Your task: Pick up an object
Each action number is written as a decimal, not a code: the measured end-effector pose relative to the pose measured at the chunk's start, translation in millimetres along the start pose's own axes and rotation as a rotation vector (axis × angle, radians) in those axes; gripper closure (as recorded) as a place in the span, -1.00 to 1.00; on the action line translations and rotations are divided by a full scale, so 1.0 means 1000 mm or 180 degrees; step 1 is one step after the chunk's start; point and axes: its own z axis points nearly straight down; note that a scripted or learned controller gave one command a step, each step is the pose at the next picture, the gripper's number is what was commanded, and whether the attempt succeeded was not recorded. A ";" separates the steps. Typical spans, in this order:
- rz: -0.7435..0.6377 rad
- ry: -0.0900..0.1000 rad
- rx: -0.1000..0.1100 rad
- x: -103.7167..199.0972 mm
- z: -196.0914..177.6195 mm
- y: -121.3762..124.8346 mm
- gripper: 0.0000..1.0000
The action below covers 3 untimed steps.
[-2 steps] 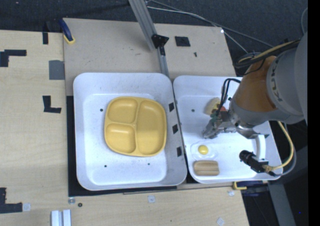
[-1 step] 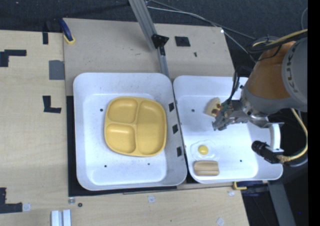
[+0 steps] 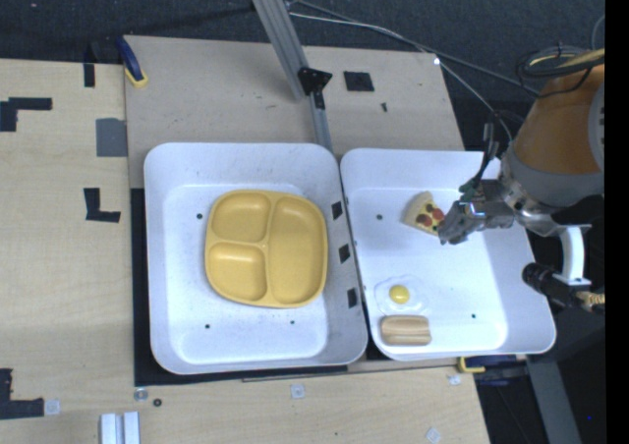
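In the right bin (image 3: 491, 265) lie a toy pizza slice (image 3: 423, 212), a fried egg (image 3: 398, 294) and a hot-dog bun (image 3: 404, 330). My gripper (image 3: 454, 227) hangs low over the bin, just right of the pizza slice and close against its edge. The grey arm with its orange band reaches in from the right. I see nothing between the fingers. The egg and the bun sit near the bin's front edge, well clear of the gripper.
The left bin (image 3: 177, 236) holds a yellow divided plate (image 3: 265, 247). A slanted metal pole (image 3: 280, 20) rises behind the bins. Cables run across the dark floor at the back, and black tape marks dot the wooden bench.
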 end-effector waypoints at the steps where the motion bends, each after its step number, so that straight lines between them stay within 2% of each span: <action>1: -0.0005 -0.0001 -0.0006 0.000 -0.053 0.001 1.00; 3: -0.0020 0.0004 0.0011 0.101 -0.039 0.047 1.00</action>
